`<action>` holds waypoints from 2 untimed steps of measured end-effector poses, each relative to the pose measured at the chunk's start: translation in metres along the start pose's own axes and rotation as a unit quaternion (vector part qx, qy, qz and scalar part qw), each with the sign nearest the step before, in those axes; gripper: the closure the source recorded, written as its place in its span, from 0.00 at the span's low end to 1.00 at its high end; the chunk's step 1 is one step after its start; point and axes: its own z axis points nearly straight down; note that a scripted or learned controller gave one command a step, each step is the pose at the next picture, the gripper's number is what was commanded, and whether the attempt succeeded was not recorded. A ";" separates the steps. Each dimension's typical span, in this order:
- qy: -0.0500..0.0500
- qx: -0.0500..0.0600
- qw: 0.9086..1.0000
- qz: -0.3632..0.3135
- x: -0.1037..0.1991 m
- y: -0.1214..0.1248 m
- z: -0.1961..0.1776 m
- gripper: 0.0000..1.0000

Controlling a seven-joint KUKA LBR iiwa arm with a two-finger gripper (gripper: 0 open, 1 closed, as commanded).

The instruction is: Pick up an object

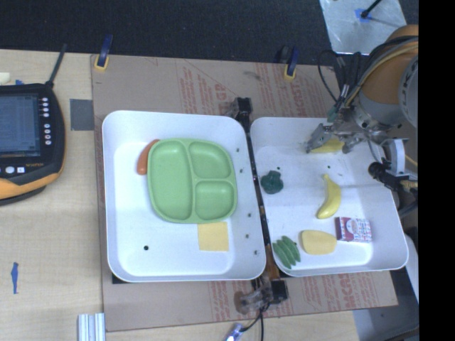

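My gripper (330, 145) is low over the back of the right bin (284, 137). It stands open, with its fingertips either side of a small yellow object (325, 147) lying on the bin floor. Most of that object is hidden by the gripper. Further forward in the same bin lie a banana (328, 197), a dark teal lump (271, 182), a pale yellow piece (318, 241), a green ridged item (286, 251) and a red-and-white packet (353, 229).
The left bin (121, 190) holds a green divided plate (192, 180), an orange-red item (144, 158) tucked at the plate's left edge, and a flat yellow square (213, 236). A teach pendant (25, 137) lies on the bench at the far left.
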 end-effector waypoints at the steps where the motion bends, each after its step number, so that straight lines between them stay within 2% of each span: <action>1: 0.000 0.002 1.000 -0.001 -0.031 -0.095 0.025 0.00; 2: 0.000 0.003 1.000 -0.002 -0.032 -0.095 0.015 1.00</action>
